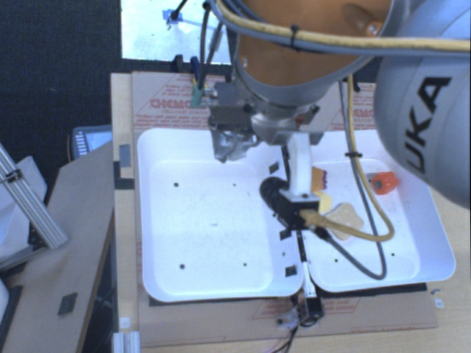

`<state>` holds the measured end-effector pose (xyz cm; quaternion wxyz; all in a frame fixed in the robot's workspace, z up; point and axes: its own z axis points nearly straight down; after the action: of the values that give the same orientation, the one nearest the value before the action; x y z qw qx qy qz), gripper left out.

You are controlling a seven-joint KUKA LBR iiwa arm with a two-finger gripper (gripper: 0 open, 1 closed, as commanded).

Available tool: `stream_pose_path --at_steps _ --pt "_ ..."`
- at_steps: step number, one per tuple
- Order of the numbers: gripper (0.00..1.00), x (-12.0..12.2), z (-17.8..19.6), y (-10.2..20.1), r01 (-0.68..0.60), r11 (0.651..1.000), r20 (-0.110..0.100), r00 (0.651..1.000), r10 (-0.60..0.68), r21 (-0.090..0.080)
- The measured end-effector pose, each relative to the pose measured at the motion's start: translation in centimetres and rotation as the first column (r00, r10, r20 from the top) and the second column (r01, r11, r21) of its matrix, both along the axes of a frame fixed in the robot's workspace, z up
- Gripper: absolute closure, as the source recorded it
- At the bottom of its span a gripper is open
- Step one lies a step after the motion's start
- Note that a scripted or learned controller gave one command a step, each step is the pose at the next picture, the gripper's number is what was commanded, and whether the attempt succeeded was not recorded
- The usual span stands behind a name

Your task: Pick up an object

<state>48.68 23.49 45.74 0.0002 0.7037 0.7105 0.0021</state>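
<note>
Grey and metallic, the gripper (232, 144) hangs over the left bin (213, 226) at that bin's 12 o'clock, close to its far rim. From this angle I cannot tell whether it is spread or pressed together, and nothing can be seen held in it.

The things to pick all lie in the right bin (419, 256). An orange object (382, 182) sits at about 12 o'clock from that bin's middle, apart from the others. A tan slice (346, 215), flat and roughly square, lies at 9 o'clock, with a yellow cable crossing its near edge. A yellow-orange block (319, 179) rests at 10 o'clock, just beside the rim that the two bins share and partly hidden by the robot's own hardware.

From the gripper, these three lie between 3 and 4 o'clock, on the other side of the shared rim.

Both bins rest on a cardboard sheet (165, 105) with red print, which lies on the pale wooden bench (85, 226). The arm (309, 20) looms from 1 o'clock of the picture. An aluminium rail (33, 208) leans at 9 o'clock.
</note>
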Motion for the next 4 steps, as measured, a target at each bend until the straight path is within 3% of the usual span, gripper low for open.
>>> stream_pose_path --at_steps 1,2,3,4 --pt "1.0 3.8 8.3 -0.1 0.009 1.0 0.008 1.0 -0.009 0.002" --pt "0.0 3.7 7.8 0.0 0.006 1.0 -0.002 1.0 -0.006 -0.001" --pt "1.0 3.7 8.9 0.0 0.002 1.0 0.001 1.0 -0.002 0.001" --pt "1.0 -0.1 1.6 -11.9 0.019 1.0 -0.009 1.0 -0.019 -0.007"
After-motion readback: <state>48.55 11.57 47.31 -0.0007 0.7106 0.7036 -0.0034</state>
